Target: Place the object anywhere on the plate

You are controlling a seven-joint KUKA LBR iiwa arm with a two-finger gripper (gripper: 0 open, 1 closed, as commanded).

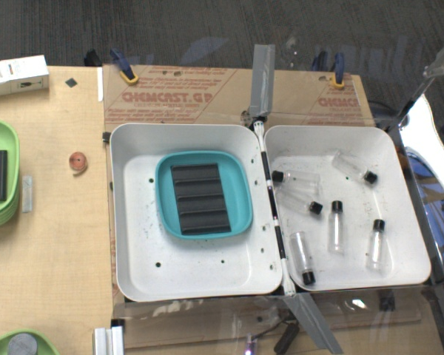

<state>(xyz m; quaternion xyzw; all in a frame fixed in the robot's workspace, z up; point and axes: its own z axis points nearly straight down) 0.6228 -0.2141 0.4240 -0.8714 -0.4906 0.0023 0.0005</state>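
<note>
A teal plate (pixel 240 198) lies in the left white bin (pixel 133 220), with a dark ribbed block (pixel 200 198) resting on its middle. The right white bin (pixel 399 265) holds several clear vials with black caps: one near the front (pixel 302 256), one upright-looking in the middle (pixel 335 224), one at the right (pixel 375 241), one at the back right (pixel 353 167), and one at the left (pixel 292 180).
A brown cardboard sheet (pixel 170 95) lies behind the bins with two clamps on it. A green tray (pixel 4 139) sits at the left edge of the wooden bench, a small round reddish knob (pixel 77 161) beside it. A white box (pixel 15 74) lies at the back left.
</note>
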